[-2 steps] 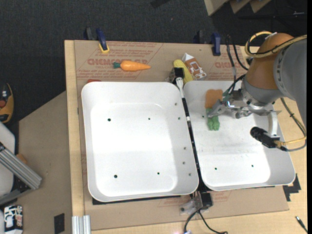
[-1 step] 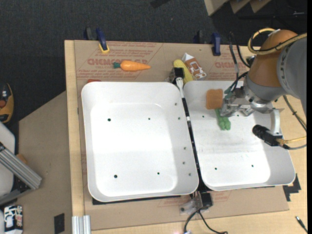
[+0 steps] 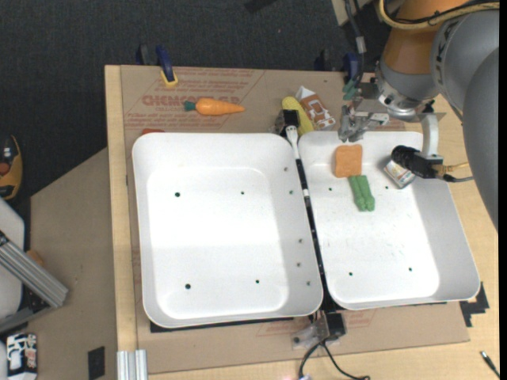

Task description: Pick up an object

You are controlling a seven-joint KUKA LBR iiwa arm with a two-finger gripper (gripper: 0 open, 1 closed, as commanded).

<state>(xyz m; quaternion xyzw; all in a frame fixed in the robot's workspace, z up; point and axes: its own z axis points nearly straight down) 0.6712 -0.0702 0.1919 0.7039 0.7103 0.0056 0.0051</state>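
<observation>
An orange block [image 3: 348, 163] lies at the back of the right bin [image 3: 412, 252], with a green oblong piece [image 3: 362, 192] touching its near edge and pointing toward the front. My gripper [image 3: 352, 133] hangs just behind and above the orange block, over the bin's back rim. It is open, and nothing sits between its fingers.
The left bin [image 3: 214, 220] sits beside the right one. Behind the bins on the cardboard lie a toy carrot [image 3: 218, 108], a yellow item [image 3: 295, 109] and a brown-and-white packet [image 3: 317, 111]. A black-handled tool [image 3: 290, 123] rests at the bins' back junction.
</observation>
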